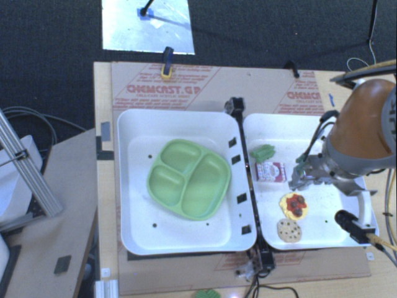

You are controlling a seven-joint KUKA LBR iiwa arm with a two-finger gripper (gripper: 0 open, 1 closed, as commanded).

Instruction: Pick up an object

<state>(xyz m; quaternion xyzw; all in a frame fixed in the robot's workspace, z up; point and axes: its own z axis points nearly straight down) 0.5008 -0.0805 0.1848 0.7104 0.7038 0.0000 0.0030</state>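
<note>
The worktop [155, 79] is light wood with a see-through sheet that has red words on it. Two white bins sit on it side by side. The left bin [133, 166] holds a green plate [189, 179] with three parts. The right bin [322, 228] holds a green leafy toy [263, 152], a red and white packet [271, 171], a little pizza [293, 205] and a cookie [289, 230]. The hand [299, 177] hangs low over the right bin, just beside the packet. I cannot tell if it is open or closed. The floor [49, 42] is dark carpet, with a shiny square [147, 17] lying on it.
</note>
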